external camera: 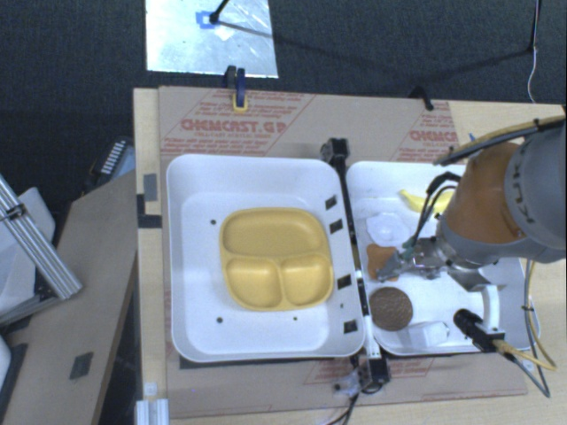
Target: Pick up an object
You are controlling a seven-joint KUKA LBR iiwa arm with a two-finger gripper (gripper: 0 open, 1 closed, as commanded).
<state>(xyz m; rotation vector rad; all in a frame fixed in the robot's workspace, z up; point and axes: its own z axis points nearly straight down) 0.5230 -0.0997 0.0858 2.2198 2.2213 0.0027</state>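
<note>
Hovering low inside the right bin (381, 173) with the tool (396, 271), just beside an orange-brown piece (381, 255), flat, matte and round-cornered. Cannot tell the tool's state, open or closed, from this slant, nor any contact with the piece.

Finds toward the front rim a dark brown disc (390, 307), round and coarse-grained like cork, just beside the tool and apart from the piece. Shows to the disc's right a small white block (428, 333), smooth, pale against the white floor. Places behind the piece a thin, whitish, translucent round lid (385, 230), and farther back a yellow curved thing (410, 200), banana-shaped, partly hidden by the grey arm (536, 202) with its orange band.

Carries in the left bin (190, 237) a yellow tray (270, 259), glossy plastic, round-cornered, moulded into three compartments, lying flat near the middle.

Sets both bins, smooth white moulded shells with rounded corners, side by side on brown printed cardboard (372, 122) over the pale bench (144, 131). Hems the tool closely: disc in front, piece and lid on the side toward the left bin.
</note>
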